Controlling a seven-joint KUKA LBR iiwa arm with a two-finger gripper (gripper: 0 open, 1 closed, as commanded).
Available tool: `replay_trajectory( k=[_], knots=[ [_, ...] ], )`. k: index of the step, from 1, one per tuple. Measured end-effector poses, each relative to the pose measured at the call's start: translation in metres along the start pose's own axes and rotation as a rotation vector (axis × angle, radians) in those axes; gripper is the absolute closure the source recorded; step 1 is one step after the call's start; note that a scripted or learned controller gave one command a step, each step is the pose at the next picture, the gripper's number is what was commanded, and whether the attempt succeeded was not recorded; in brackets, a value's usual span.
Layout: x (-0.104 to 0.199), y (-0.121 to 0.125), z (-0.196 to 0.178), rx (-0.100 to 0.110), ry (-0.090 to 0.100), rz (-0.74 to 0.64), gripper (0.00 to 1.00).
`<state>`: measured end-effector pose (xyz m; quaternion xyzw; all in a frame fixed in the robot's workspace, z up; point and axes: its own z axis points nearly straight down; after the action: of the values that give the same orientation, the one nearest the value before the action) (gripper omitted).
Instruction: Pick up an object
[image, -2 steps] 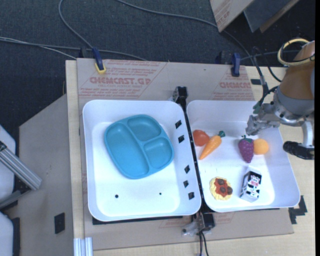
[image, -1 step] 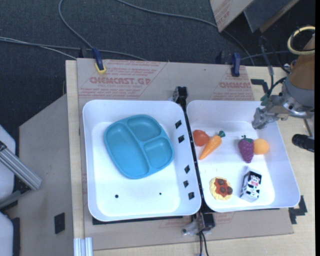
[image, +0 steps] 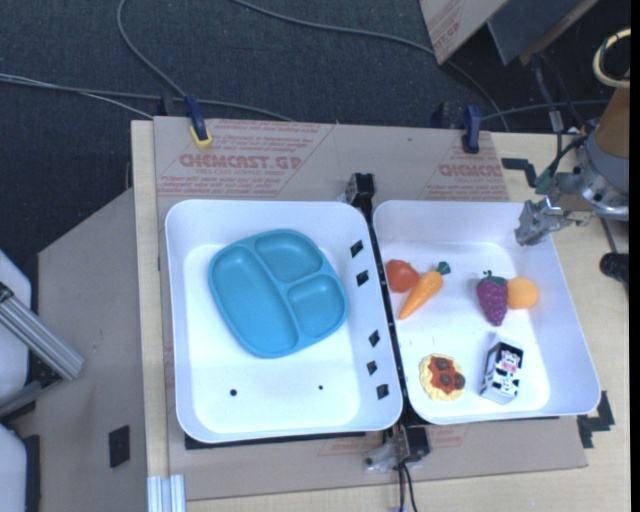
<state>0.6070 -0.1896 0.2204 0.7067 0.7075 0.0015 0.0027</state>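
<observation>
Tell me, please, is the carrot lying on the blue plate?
No, the carrot lies in the right bin beside a tomato, while the blue plate sits in the left bin.
</observation>
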Motion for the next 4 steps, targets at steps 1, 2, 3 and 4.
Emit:
replay_trajectory(
  k=[1, 2, 3, 4],
  knots=[
    [0.058, -0.006, 0.006, 0.008, 0.006, -0.005, 1.00],
    [0.110, -0.028, 0.008, 0.009, 0.005, -0.004, 1.00],
    [0.167, -0.037, -0.005, 0.007, 0.006, -0.006, 1.00],
    [0.217, -0.051, -0.015, 0.008, 0.005, -0.006, 1.00]
  ],
)
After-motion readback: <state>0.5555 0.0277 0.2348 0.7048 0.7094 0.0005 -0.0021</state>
